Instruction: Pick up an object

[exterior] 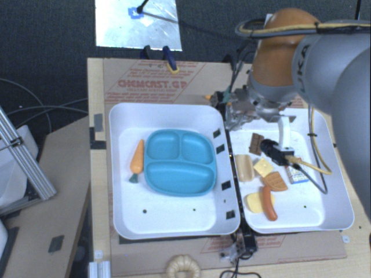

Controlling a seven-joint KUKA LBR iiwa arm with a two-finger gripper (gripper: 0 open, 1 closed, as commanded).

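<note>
Tool low over the right bin's far-left corner, perhaps touching it, grip state unclear.

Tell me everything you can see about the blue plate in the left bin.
The blue plate is a light blue, rounded-rectangle tray that looks like smooth plastic. Raised ridges split it into three compartments: two smaller ones along the far side and one long one along the near side. All three look bare. It lies flat, right way up, about mid-floor in the left bin, turned slightly askew. A toy carrot lies just to its left, close to its rim.
</note>
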